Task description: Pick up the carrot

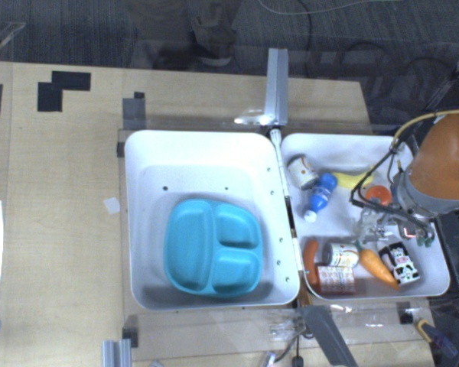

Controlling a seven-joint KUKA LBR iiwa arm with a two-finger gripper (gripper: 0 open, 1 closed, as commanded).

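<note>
Currently we see the gripper (372, 234) just above the carrot (378, 265) in the right bin (441, 281). Its grip we cannot tell.

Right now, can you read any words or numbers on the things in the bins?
No words or numbers can be read.
Can: has a label, too blurred to read.
Small black and white box: has markings, too small to read.
Blue bottle: no readable label.
Carrot, blue tray: no text.
</note>
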